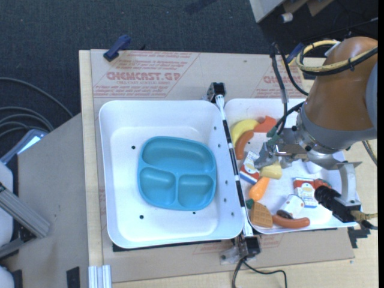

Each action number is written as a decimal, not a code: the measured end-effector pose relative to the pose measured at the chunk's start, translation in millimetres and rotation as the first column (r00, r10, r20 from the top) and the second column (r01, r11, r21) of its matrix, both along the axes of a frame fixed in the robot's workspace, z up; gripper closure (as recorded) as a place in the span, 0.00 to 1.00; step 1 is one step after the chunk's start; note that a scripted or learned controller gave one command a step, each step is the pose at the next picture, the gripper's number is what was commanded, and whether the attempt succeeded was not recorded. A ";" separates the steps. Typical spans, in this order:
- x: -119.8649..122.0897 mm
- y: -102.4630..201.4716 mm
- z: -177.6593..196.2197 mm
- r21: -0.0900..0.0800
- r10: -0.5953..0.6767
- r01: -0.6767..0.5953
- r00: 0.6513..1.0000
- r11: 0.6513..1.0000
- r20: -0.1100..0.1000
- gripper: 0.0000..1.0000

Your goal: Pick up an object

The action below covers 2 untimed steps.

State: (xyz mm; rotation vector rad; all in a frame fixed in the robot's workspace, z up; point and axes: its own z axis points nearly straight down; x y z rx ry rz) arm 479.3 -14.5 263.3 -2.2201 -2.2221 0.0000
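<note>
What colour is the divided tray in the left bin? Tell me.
Light blue; the divided tray shows plainly in the camera view, lying in the left bin.

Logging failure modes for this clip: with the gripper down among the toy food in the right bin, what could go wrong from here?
1. The gripper sits in a tight cluster: the yellow banana, the pale yellow piece and the orange carrot lie close, so it may nudge or catch a neighbour.
2. It works near the divider between the bins, so a finger could perhaps strike that wall.

left bin [114,161]: open around blue tray [177,173] | right bin [252,107]: crowded with toy food, arm [342,101] overhead
</note>
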 end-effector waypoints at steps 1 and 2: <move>26.5 -29.2 -4.2 -0.001 -0.001 0.001 1.000 1.000 0.001 1.00; 39.5 -22.7 -7.9 -0.001 -0.001 0.001 1.000 1.000 0.001 1.00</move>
